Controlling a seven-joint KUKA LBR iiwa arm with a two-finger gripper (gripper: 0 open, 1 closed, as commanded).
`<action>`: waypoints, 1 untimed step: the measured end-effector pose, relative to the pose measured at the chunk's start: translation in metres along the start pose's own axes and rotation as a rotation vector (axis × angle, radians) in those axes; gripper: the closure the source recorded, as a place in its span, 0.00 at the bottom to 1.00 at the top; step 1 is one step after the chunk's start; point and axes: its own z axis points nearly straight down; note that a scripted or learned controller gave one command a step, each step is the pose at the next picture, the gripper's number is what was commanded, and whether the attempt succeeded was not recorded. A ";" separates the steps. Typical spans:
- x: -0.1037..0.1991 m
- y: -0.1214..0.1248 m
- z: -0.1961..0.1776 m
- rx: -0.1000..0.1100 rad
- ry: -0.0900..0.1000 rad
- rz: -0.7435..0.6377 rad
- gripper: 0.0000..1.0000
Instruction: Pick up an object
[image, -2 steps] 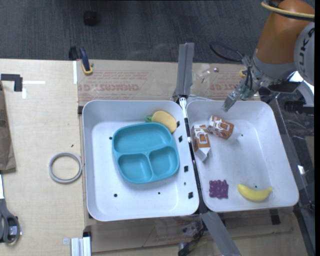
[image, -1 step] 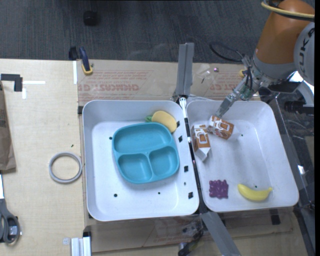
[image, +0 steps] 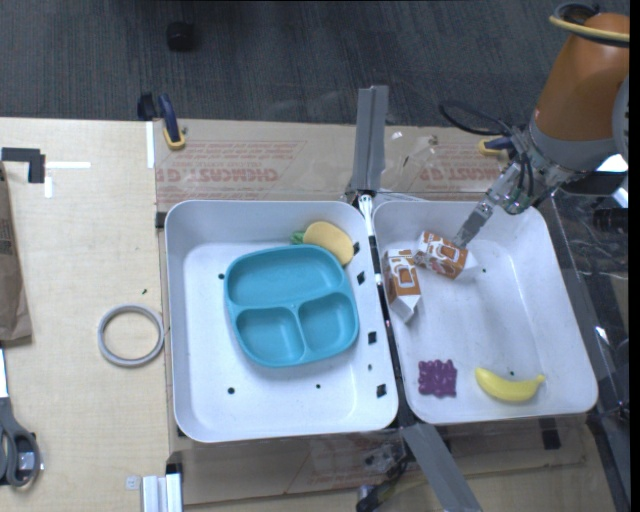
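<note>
The gripper (image: 472, 226) hangs over the right bin (image: 560, 300), its tip just above a small orange-and-white carton (image: 443, 254); its grip cannot be told. A second carton (image: 403, 280), purple grapes (image: 436, 377) and a banana (image: 509, 384) lie nearby.

I am watched by one camera fixed above the bench (image: 80, 230), looking down at a slant from the near side. It stands far enough back to take in both white bins (image: 190, 330) whole, plus dark floor beyond. My arm (image: 585, 80) enters from its right; its upper part is cut off, probably by the frame edge.
</note>
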 end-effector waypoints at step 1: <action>0.014 0.026 0.095 -0.009 -0.011 0.152 0.00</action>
